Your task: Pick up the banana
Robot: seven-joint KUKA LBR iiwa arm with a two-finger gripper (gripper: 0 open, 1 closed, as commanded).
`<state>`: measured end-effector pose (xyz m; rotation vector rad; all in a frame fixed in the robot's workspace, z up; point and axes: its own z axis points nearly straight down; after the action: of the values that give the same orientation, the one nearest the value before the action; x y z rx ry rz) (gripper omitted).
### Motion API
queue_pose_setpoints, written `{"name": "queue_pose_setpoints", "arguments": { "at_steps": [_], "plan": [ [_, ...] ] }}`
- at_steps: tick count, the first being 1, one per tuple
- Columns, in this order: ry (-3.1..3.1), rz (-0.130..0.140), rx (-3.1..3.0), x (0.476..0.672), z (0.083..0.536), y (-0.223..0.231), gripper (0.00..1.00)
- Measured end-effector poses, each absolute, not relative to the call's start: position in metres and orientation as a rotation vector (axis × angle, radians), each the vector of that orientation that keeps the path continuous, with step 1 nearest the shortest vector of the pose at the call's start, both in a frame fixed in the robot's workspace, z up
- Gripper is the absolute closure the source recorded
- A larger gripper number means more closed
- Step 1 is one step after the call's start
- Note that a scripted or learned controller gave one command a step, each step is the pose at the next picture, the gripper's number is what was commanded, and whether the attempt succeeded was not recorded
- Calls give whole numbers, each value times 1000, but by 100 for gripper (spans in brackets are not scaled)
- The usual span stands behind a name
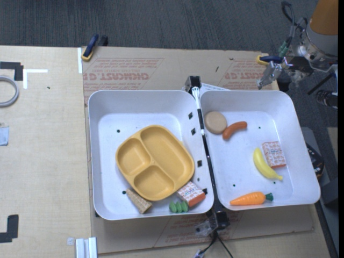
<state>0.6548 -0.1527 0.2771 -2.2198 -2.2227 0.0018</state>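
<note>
Yellow banana (265, 165) in the right bin (299, 133), arm parked outside it.

From my remote station I see the banana lying flat near the right bin's right wall, its upper part touching a small red-and-white carton (273, 153). An orange carrot (251, 199) lies near the front wall, a sausage (235, 129) and a round tan bun (215, 122) toward the back left. I see the gripper (271, 71) hanging beyond the bin's back right corner, above the cardboard (129, 71) on the surface; whether its jaws are open or closed I cannot tell. The left bin (102, 117) holds a yellow divided plate (155, 163), with a cracker-like slab (139, 200), a green item (179, 206) and a red carton (191, 193) along its front edge.
</note>
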Motion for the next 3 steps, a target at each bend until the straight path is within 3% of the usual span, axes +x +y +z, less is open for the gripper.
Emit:
{"name": "queue_pose_setpoints", "arguments": {
  "at_steps": [1, 2, 3],
  "plan": [
    [-2442, 1, -1976, 590, 142, -110, 0],
    [-2670, 0, -1655, 550, 92, -129, 0],
    [-2671, -2, -1661, 551, 103, -129, 100]
  ]
}}
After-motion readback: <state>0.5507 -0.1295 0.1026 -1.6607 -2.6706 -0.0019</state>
